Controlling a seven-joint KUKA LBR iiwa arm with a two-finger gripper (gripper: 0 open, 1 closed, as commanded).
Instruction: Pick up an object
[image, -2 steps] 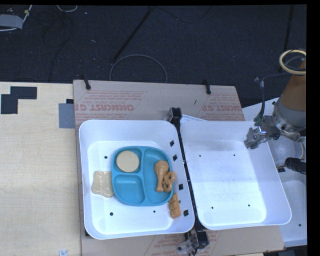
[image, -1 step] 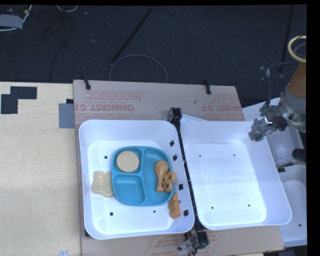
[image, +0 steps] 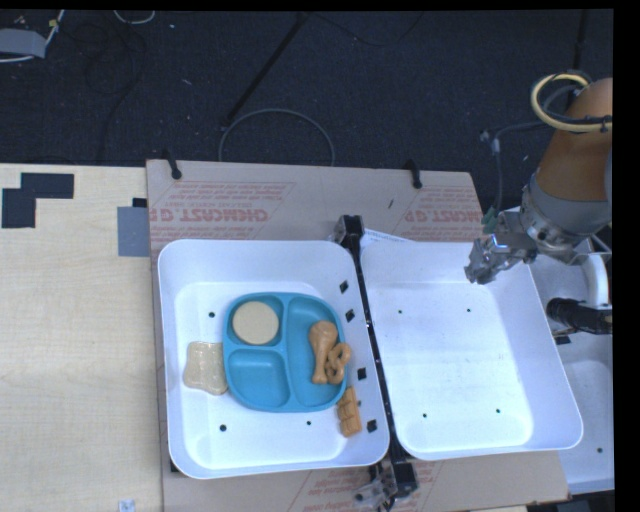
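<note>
The gripper (image: 488, 262) hangs over the far right corner of the right bin (image: 470, 420); whether it is released or clenched cannot be told from this view, and nothing shows in its grasp. Everything worth picking lies to the left, in the left bin (image: 190, 270), well apart from the gripper and across the divider between the bins. There a blue tray (image: 262, 385) holds a round disc (image: 254, 322) and a knobbly tan piece (image: 328, 352), whose long axis runs from the bin's far edge toward its near edge. A small tan piece (image: 348, 412) lies beside the tray's near right corner, lengthwise the same way. A pale block (image: 205, 367) touches the tray's left edge.
</note>
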